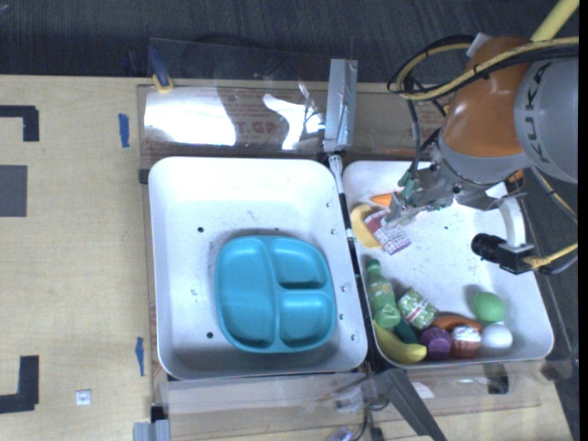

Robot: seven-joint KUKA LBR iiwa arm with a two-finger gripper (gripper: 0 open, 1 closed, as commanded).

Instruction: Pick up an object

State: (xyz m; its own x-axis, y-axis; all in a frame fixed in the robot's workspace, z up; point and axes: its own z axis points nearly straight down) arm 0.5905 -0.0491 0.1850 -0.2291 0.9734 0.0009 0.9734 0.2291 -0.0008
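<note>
Packet (394, 240) sits near the right bin's (542, 333) upper-left corner, long axis running diagonally — upper-left to lower-right. Claw (405, 207) is right over it — grip state unclear, can't tell.

Two white bins (170, 246) sit side by side: left of the divider, one blue tray (273, 291); right of it, roughly ten toy foods (432, 324).
</note>
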